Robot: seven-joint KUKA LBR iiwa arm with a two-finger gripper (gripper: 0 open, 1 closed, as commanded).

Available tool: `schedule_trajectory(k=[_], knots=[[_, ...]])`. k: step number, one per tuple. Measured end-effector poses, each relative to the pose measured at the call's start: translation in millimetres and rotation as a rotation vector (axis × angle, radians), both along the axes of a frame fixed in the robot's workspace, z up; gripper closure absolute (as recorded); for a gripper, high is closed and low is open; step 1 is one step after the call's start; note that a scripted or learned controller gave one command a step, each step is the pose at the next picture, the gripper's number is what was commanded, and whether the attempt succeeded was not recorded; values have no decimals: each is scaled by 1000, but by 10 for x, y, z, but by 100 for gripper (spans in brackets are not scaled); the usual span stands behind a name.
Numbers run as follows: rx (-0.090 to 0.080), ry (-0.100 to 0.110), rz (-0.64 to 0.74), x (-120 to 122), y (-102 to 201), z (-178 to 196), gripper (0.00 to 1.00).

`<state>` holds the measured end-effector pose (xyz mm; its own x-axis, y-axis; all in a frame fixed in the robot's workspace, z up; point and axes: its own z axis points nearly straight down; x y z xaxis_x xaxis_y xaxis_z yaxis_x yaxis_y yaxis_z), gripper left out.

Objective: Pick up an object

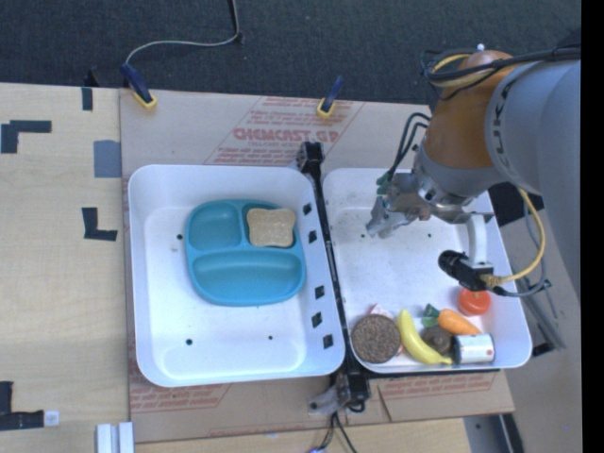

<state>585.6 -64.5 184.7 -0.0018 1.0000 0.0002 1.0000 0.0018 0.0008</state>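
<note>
glossy white plastic bins (pixel 151 281)

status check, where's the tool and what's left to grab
Tool over the right bin, upper left, nothing between its fingers. Banana, carrot, round cookie clustered at near edge. Path unobstructed.

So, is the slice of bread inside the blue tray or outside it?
Inside. The bread slice lies in the upper right compartment of the blue tray, in the left bin.

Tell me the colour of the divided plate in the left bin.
The divided plate is light blue, seen clearly in the camera view.
</note>
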Motion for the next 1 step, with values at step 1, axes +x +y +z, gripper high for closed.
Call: schedule_trajectory(k=[1], knots=[[0,3,0,-390,559,-8,100]])
